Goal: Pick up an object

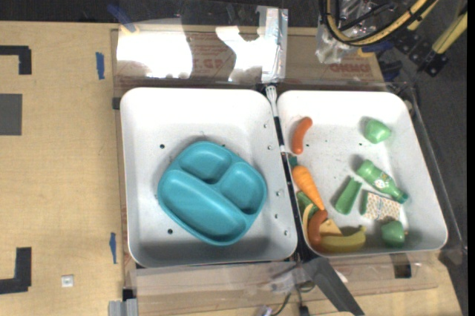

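A tan bench (pixel 52 181) with black tape marks and blue tape bits carries two shallow white bins side by side; behind them lies a clear plastic sheet (pixel 200 47) that catches glare, and beyond that a dark floor.

The left bin (pixel 141 122) holds one thing, a teal divided plate (pixel 211 192), lying near its middle.

The right bin (pixel 330 140) holds a scatter of toy food. Along its left wall lie one orange sausage (pixel 300 134) and, below it, one carrot (pixel 308 187). At the near edge sit a red-orange piece (pixel 315 231) and a banana (pixel 345 239) touching it. Rightward come a green stick (pixel 346 194), a green bottle (pixel 381 181), one printed packet (pixel 383 209), a green ball (pixel 392 233), and a pale green piece (pixel 377 130) near the far right corner.

The gripper (pixel 332 47) hangs at the top right, above the bench behind the right bin, well apart from all the toys; the sausage lies nearest, below and slightly left. Whether it is open cannot be told.
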Robot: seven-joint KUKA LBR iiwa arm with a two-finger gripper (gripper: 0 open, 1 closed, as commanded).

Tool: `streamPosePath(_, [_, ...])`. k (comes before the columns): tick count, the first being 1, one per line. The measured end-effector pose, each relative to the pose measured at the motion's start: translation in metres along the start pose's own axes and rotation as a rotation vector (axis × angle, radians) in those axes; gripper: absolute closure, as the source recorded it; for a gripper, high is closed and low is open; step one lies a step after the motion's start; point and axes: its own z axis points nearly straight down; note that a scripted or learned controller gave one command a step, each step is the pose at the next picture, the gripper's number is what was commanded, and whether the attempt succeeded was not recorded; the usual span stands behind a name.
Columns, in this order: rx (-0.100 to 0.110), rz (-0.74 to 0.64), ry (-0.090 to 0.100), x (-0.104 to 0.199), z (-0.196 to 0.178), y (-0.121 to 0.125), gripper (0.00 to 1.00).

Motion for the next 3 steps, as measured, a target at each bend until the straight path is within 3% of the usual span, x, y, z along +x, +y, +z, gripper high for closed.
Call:
streamPosePath(1, [-0.011, -0.207, 0.006, 0.108, 0.076, -0.029, 1.00])
streamPosePath(2, [-0.012, -0.265, 0.004, 0.097, 0.122, -0.040, 1.00])
streamPosePath(3, [-0.009, -0.361, 0.003, 0.058, 0.125, -0.024, 1.00])
